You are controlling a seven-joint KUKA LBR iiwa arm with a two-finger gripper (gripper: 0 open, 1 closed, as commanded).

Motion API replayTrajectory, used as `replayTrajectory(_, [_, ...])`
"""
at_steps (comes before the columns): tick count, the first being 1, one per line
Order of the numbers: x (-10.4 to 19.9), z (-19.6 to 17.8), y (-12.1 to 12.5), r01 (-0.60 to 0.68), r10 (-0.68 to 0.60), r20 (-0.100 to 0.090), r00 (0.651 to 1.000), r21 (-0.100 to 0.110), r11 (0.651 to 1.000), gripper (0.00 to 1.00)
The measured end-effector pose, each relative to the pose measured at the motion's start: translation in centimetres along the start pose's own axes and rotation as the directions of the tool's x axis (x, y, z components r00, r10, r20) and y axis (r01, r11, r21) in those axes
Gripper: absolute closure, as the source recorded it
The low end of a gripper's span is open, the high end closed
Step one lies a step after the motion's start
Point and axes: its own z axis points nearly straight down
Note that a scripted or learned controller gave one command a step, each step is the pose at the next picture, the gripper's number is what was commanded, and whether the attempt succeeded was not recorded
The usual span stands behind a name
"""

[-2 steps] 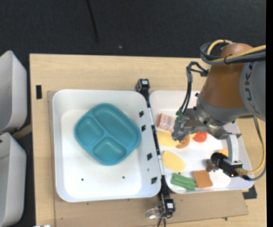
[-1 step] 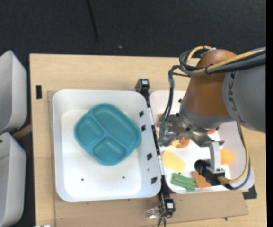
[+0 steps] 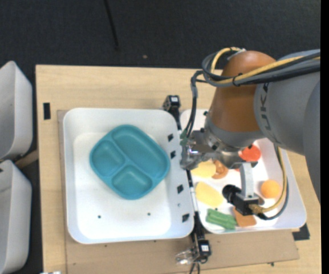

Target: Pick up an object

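My gripper (image 3: 191, 156) hangs low over the left edge of the right bin (image 3: 292, 201), under the orange wrist band. Just beside it lies a yellow piece (image 3: 208, 169); whether they touch I cannot tell. A second yellow piece (image 3: 208, 194) lies nearer the front, with a green piece (image 3: 221, 219) and an orange-brown block (image 3: 244, 218) below it. An orange ball (image 3: 271, 188) rests at the right, and a red piece (image 3: 250, 153) peeks out from under the arm. The arm hides the back of this bin.
The left bin (image 3: 78, 210) holds a blue divided plate (image 3: 129, 160) near its middle. A ridge with black clips separates the two bins. White boxes (image 3: 4, 119) stand off the bench at the far left.
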Motion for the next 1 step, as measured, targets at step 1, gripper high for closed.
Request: replayTrajectory(1, [0.08, -0.73, -1.63, -0.002, 0.002, -0.001, 1.0, 0.002, 1.0, 1.0])
